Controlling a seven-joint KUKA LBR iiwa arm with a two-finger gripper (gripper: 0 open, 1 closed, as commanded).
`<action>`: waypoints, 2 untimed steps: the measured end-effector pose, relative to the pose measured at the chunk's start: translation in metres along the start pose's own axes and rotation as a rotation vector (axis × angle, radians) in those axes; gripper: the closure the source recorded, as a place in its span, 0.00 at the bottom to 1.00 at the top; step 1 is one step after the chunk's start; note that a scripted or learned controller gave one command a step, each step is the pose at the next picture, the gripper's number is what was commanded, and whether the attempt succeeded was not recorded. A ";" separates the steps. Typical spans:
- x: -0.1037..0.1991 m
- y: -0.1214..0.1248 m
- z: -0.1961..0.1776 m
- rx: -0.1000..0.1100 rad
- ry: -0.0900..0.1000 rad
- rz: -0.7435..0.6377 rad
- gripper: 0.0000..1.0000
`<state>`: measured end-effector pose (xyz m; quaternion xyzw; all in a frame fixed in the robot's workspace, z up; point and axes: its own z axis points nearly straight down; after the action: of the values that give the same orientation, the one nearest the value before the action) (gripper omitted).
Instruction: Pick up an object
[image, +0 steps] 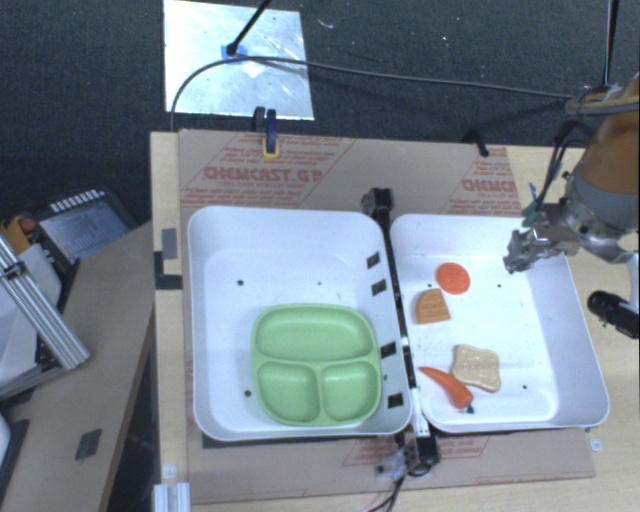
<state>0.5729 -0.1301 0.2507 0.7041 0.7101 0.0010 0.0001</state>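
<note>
Gripper (519, 256) state I cannot tell; it hangs above the shallow white right bin (560, 330), placed to reach the flat round orange-red slice (453, 278).

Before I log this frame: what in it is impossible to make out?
- Gripper: small and blurred in the camera view; finger state unreadable.
- Arm: cut off by the right edge.
- Red pepper: its upper end is partly covered by the bread slice.
- Left bin floor: partly covered by the green tray.
</note>
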 end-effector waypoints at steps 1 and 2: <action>0.045 -0.003 0.010 0.000 0.000 0.000 1.00; 0.096 -0.008 0.022 0.001 0.001 -0.001 1.00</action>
<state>0.5645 -0.0337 0.2287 0.7039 0.7103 0.0012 -0.0004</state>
